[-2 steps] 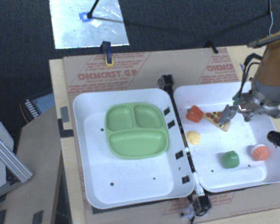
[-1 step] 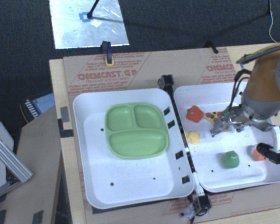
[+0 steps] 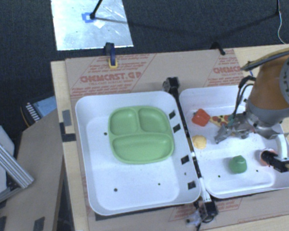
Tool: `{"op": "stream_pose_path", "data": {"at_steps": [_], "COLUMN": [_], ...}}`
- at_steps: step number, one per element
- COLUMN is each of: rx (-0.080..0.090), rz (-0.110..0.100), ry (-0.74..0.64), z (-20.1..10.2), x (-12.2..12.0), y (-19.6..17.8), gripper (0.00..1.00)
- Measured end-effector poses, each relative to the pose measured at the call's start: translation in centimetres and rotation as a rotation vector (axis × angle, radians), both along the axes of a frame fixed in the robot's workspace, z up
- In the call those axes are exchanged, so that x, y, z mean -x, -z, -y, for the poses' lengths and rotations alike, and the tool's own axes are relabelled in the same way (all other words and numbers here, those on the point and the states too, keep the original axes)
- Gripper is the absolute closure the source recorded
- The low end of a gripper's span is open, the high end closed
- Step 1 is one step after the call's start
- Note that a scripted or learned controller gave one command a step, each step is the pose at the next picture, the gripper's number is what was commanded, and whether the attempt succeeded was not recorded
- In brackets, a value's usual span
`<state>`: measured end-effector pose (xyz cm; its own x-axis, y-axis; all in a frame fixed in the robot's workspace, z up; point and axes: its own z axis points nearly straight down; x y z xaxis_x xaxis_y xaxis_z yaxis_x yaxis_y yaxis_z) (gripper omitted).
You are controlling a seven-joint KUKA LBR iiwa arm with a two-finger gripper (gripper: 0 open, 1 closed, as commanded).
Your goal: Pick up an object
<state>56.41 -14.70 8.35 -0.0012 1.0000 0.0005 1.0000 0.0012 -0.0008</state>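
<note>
Bins sit side by side in the middle of the frame, on a brown board that covers the surface (image 3: pixel 144 66). The left bin (image 3: pixel 99 195) is white and has a green plate (image 3: pixel 140 134) in it. The plate has three parts and lies flat near the top of that bin.

The right bin (image 3: pixel 256 181) is white too. It has a few small toys in it. A red block (image 3: pixel 200 117) lies in its upper left part. A small yellow ball (image 3: pixel 199 142) lies just below the red block, close to the wall between the two bins. A green cup shape (image 3: pixel 237 164) sits lower down, near the middle of the right bin. A small red and white thing (image 3: pixel 268 156) lies at the lower right of that bin, too small to name.

The arm (image 3: pixel 282 91) comes in from the right side of the frame, grey with an orange band. Its pincer (image 3: pixel 223 132) is low in the right bin, between the red block and the green cup shape, and to the right of the yellow ball. The metal tips are dark and blurry, so I cannot tell how wide the pincer is, or if anything is in it.

A shiny square sheet (image 3: pixel 91 20) lies at the top left on the dark floor.
</note>
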Motion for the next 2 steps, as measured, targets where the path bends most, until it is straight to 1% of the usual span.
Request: {"op": "stream_pose_path", "data": {"at_steps": [1,2], "rx": [0.001,0.002], "rz": [0.004,0.009], "ry": [0.000,-0.003], "z": [0.0,-0.2], "x": [-0.1,0.0], "y": [-1.2,-7.6], "gripper": [1.00,1.00]}}
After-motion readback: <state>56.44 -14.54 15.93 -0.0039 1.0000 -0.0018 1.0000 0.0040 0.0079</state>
